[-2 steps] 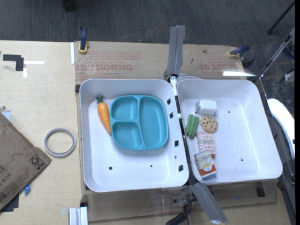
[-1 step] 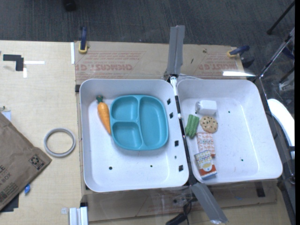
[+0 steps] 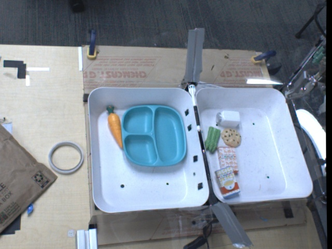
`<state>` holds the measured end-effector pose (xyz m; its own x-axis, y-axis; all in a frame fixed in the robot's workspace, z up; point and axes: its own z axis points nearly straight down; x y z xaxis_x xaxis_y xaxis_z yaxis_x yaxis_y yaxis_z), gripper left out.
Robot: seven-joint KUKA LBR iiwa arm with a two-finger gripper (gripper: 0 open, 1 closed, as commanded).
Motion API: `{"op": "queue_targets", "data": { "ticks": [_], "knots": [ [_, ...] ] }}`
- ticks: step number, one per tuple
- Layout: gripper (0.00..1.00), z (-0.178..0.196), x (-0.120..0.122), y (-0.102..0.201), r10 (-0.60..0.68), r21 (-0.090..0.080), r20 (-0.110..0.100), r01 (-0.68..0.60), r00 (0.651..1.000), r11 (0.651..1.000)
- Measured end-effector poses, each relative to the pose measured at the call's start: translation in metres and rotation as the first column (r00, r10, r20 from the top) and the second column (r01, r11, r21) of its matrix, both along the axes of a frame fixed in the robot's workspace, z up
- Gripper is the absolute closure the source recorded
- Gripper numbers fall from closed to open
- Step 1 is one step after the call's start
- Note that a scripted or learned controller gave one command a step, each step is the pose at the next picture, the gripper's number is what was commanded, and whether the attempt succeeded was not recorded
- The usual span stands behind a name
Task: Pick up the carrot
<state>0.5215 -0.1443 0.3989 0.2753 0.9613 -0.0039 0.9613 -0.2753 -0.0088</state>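
Carrot (image 3: pixel 114 128) lies just left of teal plate (image 3: pixel 155 135), unobstructed.

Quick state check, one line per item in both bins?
carrot: lying flat in the left bin, beside the tray, untouched
blue tray: upright, compartments hold nothing
green pod: lying in the right bin
cookie: flat
white block: resting
juice carton: on its side
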Motion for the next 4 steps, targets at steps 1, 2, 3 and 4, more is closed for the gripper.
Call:
{"op": "queue_targets", "data": {
  "ticks": [1,2,3,4],
  "knots": [
    [0.0,0.039,0.015,-0.06,0.015,0.0,0.002,-0.015,1.0,1.0],
    [0.0,-0.086,-0.004,0.027,0.145,0.002,0.0,-0.145,0.989,0.989],
    [0.0,0.029,-0.017,0.111,-0.076,-0.003,0.002,0.076,0.997,0.997],
    [0.0,0.04,-0.041,0.103,-0.11,-0.003,0.003,0.11,0.994,0.994]
  ]
}}
